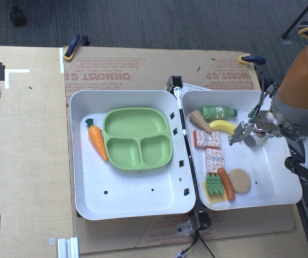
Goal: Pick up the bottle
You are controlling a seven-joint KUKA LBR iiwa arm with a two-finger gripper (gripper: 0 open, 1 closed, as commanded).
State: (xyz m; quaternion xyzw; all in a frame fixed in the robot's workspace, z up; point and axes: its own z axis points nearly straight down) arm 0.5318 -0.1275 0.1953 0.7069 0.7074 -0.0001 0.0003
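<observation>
Single fixed camera being held high above bench, being angled down at slant; both white bins being framed whole; arm being seen entering from right.

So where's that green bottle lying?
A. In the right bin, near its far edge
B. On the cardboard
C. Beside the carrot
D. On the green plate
A: the green bottle lies on its side in the right bin, just beyond the banana.

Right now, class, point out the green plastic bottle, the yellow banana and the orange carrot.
green plastic bottle (218,112), camera view, middle of its body
yellow banana (222,126), camera view, middle of its curve
orange carrot (97,140), camera view, mid-body
</observation>
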